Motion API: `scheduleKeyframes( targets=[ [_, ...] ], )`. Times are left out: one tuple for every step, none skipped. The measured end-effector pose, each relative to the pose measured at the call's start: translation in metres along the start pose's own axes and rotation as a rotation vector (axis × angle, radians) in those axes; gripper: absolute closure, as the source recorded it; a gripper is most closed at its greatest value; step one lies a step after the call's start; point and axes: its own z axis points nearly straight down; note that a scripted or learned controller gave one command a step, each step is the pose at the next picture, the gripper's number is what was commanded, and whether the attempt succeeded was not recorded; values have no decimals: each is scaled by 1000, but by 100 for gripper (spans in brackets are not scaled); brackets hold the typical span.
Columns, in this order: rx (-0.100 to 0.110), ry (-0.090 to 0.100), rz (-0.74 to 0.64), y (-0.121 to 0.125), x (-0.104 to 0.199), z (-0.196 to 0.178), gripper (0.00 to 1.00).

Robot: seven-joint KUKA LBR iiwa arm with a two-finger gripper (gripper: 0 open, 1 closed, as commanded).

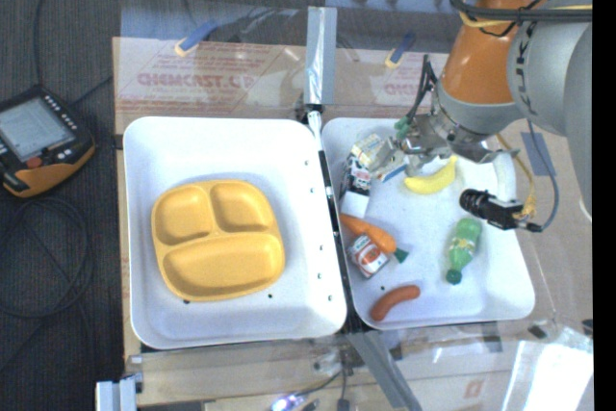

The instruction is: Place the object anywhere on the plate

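Note:
A yellow plate [218, 239] with three compartments lies in the left bin [154, 149]. In the right bin [500, 294] lie several objects: a yellow banana [433, 179], a green bottle [463, 247], an orange carrot [371, 232], a red can [367, 255], a brown sausage [395, 300] and a silvery crumpled packet [370, 152]. My gripper [417, 145] hangs low over the back of the right bin, just left of the banana and right of the packet. Nothing is seen held in it.
A black cable end with a connector [486, 205] hangs over the right bin near the bottle. A white small bottle [355, 202] stands by the wall between the bins. A handheld pendant [38, 138] lies on the floor at left.

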Motion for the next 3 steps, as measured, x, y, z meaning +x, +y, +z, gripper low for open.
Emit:
scheduleKeyframes(
  targets=[
    [3, -3, -69, -30, 77, -5, 100],
    [4, -2, -163, -50, 160, 14, 100],
    [4, -1, -163, -50, 160, 14, 0]
  ],
)
